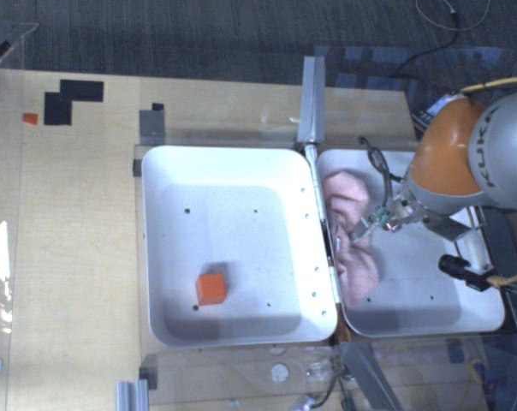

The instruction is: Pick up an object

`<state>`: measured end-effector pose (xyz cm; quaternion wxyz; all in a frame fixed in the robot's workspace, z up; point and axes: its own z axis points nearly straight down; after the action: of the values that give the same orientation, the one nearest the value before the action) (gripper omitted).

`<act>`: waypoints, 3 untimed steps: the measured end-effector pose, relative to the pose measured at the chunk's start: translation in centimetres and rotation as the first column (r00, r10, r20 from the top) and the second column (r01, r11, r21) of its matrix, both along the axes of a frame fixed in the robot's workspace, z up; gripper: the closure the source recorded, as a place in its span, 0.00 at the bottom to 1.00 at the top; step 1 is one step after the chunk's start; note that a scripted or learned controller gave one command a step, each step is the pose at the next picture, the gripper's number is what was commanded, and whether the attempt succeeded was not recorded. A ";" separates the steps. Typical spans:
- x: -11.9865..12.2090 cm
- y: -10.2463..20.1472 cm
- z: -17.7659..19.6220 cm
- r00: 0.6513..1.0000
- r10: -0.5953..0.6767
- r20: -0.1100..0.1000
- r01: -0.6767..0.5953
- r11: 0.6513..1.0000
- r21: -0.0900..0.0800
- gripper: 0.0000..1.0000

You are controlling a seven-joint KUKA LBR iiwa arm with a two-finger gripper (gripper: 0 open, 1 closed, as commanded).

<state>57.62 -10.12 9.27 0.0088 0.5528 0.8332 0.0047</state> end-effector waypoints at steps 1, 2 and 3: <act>7.4 1.1 -0.1 0.999 -0.042 -0.002 0.042 0.999 0.000 0.00; 4.2 -3.5 9.4 0.995 -0.099 -0.007 0.099 0.995 0.001 0.00; 5.0 0.6 0.4 0.992 -0.128 -0.009 0.128 0.992 0.002 0.00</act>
<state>62.61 -9.48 9.72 0.0049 0.6051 0.7961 0.0029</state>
